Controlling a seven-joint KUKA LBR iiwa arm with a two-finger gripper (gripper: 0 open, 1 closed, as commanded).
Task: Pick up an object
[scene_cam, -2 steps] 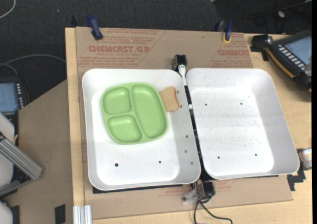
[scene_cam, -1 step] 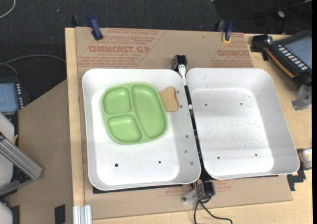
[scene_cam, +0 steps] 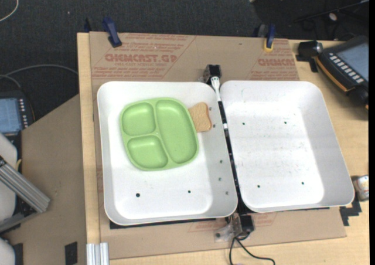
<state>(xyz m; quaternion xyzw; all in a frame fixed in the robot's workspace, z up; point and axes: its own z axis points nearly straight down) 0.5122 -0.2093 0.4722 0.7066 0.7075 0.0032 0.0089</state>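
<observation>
Left bin | green plate overlaps tan slice, perhaps bread | gripper state: cannot tell

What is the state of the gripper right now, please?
Gripper: its state cannot be told from this camera view.

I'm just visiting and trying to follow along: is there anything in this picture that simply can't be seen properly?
- Tan flat piece: its left edge is tucked under the green divided plate in the left bin, so its full shape is hidden.
- Red lettering on the cardboard: the bins cover its lower lines.
- Device at the right edge: cut off by the frame.
</observation>
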